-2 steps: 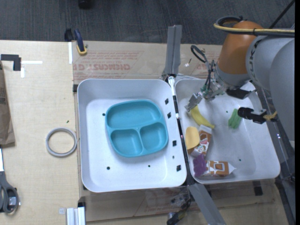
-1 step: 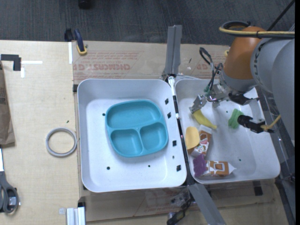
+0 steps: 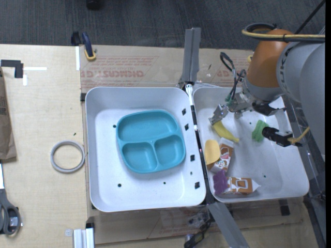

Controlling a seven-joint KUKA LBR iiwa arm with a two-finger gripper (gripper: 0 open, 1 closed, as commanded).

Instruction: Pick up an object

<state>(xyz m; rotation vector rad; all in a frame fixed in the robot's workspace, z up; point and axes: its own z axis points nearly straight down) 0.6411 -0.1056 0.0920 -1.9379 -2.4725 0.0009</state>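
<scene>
My gripper (image 3: 221, 112) hangs low in the right bin (image 3: 282, 161), near its back left corner, on the grey arm that reaches in from the right. A yellow banana (image 3: 226, 132) lies just below and in front of the gripper, its upper end right at the tip. To the right lies a green object (image 3: 259, 130). Along the bin's left side sit a yellow-orange piece (image 3: 211, 150), a small printed carton (image 3: 224, 158), a purple object (image 3: 220, 181) and a brown and white carton (image 3: 241, 186). Nothing shows lifted off the bin floor.
The left bin (image 3: 101, 138) holds a blue divided tray (image 3: 151, 141). A grey divider post (image 3: 191, 56) stands between the bins at the back. On the bench to the left lie a tape ring (image 3: 67, 156) and scissors (image 3: 9, 218).
</scene>
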